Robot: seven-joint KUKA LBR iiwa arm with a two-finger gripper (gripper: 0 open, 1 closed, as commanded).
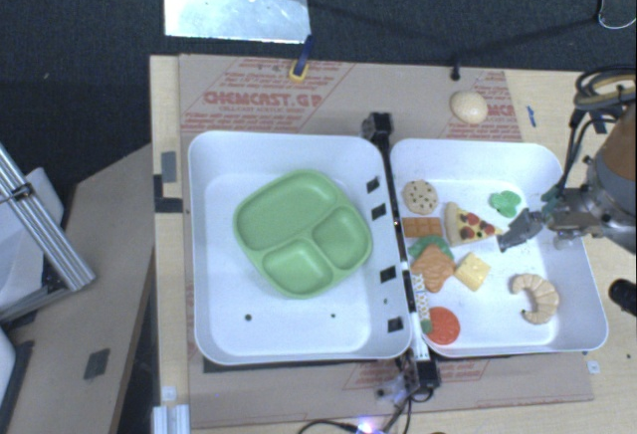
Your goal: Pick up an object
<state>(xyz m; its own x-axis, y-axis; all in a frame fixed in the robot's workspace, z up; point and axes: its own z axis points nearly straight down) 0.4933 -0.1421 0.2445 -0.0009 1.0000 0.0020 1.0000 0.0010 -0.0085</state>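
Cardboard covers the bench (299, 94) under two white bins, with dark carpet beyond. Nearest the camera, in the right bin (572, 323), lie a red disc (443, 325) and a croissant (536, 296). Just behind them sit a yellow cheese block (472, 271) and an orange waffle-like piece (433, 265), touching or nearly so. Further back come a pizza slice (468, 224), a wafer (422, 227), a green leafy piece (506, 202) and a cookie (420, 195). The left bin (214, 323) holds a green divided plate (304, 233). Beyond the bins an egg-like lump (469, 106) rests on the cardboard.

The gripper (518, 229) hangs over the right bin, between the pizza slice and the croissant, just beside the slice's tip. Nothing is seen between its fingers, and whether they are spread or closed I cannot tell. This reads as the approach step, with no pick made yet. The next move likely calls for settling squarely over one piece, probably the slice or the croissant, then descending and closing.
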